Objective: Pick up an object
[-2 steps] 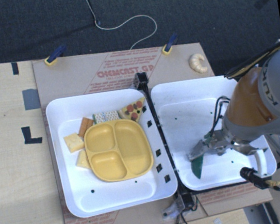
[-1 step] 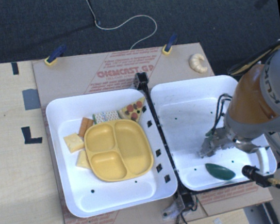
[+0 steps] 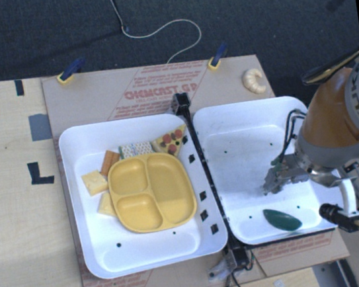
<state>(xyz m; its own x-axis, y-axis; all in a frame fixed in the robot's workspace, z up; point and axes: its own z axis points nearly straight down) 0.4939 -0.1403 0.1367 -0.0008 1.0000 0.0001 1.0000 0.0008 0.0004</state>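
Observation:
A dark green oval object point(image 3: 282, 218) lies near the front edge of the right bin point(image 3: 233, 145). My gripper point(image 3: 273, 181) hangs low over the right bin's floor, a little above and behind the green object, and apart from it. The left bin point(image 3: 79, 188) holds a yellow divided plate point(image 3: 152, 192), with tan blocks point(image 3: 96, 183) to its left and small patterned pieces point(image 3: 169, 139) behind it.
The grey and orange arm point(image 3: 337, 122) reaches in over the right bin's right wall. A pale object point(image 3: 255, 80) lies on the cardboard behind the right bin. A white cable point(image 3: 163, 31) loops across the dark surface at the back.

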